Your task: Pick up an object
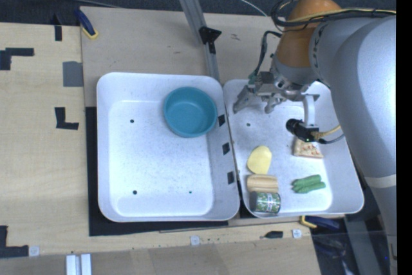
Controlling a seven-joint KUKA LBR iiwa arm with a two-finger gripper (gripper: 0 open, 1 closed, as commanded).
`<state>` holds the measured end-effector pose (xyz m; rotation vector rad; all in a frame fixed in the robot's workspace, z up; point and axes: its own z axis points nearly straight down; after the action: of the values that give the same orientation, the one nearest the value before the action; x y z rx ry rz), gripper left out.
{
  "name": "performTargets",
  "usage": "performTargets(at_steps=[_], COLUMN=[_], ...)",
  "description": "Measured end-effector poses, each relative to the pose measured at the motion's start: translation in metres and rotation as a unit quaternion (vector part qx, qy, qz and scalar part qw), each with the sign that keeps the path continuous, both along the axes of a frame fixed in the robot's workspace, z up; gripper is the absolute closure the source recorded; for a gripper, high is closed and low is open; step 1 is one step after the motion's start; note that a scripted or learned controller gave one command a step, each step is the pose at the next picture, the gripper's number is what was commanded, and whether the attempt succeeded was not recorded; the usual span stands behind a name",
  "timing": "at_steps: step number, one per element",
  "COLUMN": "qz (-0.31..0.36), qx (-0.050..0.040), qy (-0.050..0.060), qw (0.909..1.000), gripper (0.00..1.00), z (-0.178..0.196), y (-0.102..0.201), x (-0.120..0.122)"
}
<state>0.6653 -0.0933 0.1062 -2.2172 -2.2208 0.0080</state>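
Note:
My gripper point(254, 104) hangs over the far end of the right bin point(344, 203), its two fingers spread apart with nothing between them. Nearer the front of that bin lie a yellow rounded piece point(259, 160), a tan block point(262, 183), a green can point(265, 203), a green pea pod point(308, 184) and a tan cracker-like piece point(307, 149). All of these sit below the gripper in the view, apart from it. A blue bowl point(190, 111) stands in the far part of the left bin point(116, 158).
The grey arm with its orange band point(308, 13) covers the right bin's far right corner. A slanted metal pole point(193, 3) rises behind the bins. A black cable end point(302, 130) hangs beside the cracker-like piece.

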Motion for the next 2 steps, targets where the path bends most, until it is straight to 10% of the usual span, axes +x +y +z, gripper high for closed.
performTargets(at_steps=[1, 2], qz=[0.001, 0.000], qx=[-0.0002, 0.0004], qy=[-0.002, -0.004], qw=[1.0000, 1.0000], gripper=[1.00, 1.00], z=[0.013, 0.057], y=[0.001, -0.002], x=[0.001, -0.002])
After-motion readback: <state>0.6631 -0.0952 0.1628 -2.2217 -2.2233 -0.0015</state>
